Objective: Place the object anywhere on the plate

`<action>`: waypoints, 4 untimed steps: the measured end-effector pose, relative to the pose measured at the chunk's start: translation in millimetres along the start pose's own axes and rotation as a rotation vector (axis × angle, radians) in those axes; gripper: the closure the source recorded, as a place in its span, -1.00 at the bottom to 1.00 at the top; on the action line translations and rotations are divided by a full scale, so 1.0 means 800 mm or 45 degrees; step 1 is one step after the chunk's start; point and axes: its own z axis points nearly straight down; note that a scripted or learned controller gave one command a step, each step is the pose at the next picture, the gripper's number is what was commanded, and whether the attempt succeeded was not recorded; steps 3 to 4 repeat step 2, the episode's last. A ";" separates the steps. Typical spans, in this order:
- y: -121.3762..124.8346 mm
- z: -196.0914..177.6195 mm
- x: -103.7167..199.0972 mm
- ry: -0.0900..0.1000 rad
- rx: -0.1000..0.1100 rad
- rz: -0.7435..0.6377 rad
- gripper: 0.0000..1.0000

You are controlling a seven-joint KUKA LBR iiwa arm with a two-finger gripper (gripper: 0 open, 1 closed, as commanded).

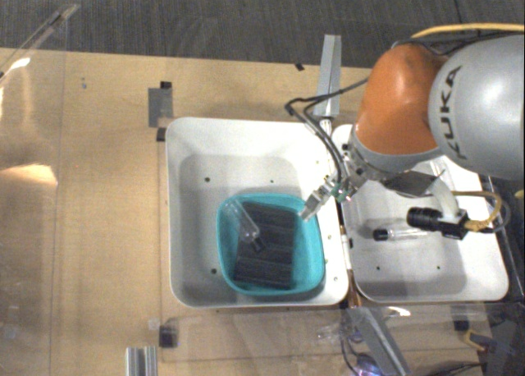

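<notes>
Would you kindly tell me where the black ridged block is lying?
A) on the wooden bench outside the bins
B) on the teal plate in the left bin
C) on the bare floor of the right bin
B: the black ridged block rests on the teal plate, which sits on the floor of the left bin.
</notes>
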 end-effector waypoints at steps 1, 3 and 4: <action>-0.082 -0.228 -0.013 -0.007 -0.004 -0.252 -1.00; -0.079 -0.244 -0.014 -0.020 -0.014 -0.259 1.00; -0.079 -0.244 -0.014 -0.020 -0.014 -0.259 1.00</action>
